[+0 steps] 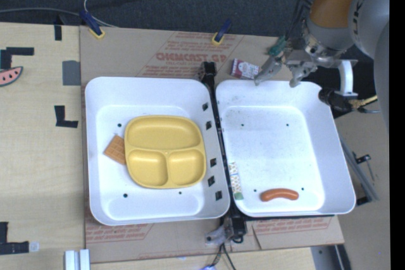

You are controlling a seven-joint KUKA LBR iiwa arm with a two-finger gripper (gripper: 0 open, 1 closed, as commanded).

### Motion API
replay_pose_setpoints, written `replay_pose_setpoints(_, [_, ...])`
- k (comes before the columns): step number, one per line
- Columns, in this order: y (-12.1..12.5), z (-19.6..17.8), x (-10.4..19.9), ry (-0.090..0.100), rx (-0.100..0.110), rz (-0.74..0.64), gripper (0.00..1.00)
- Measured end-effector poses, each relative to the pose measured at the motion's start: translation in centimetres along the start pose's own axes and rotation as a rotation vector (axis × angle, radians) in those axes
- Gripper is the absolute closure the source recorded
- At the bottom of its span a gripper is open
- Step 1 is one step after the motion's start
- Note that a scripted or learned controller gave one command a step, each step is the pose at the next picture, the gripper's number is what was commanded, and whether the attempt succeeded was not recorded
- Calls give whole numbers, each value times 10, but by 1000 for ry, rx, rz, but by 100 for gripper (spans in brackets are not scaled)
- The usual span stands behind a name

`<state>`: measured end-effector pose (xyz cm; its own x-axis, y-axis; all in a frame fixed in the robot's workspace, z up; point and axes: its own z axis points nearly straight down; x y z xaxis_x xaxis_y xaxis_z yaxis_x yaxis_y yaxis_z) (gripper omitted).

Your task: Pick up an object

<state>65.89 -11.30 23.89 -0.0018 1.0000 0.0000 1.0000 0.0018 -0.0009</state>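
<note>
While we read the bench from above, these are our notes:

Step in hand: we judge the pick has not begun; the arm is poised at the far rim of the right bin [329, 136], and nothing is lifted.

Tool: the gripper [279, 70] hangs over that rim with its two fingers spread apart and nothing between them.

Nearest candidate: a sausage [279, 195] lies flat near the front wall of the right bin, well apart from the gripper.

Other candidates: a yellow divided tray [166, 151] sits in the left bin [101, 98], with a tan cracker [116, 149] tucked at its left edge.

Outside the bins: a small packet [242, 68] rests on the cardboard just beside the gripper.

Next move: we think the arm must travel toward the front of the right bin, line its fingers across the sausage's short width, descend and close.
</note>
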Motion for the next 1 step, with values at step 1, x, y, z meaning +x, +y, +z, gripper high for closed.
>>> replay_pose_setpoints(1, [-50,153,-7,0,-1,1,0])
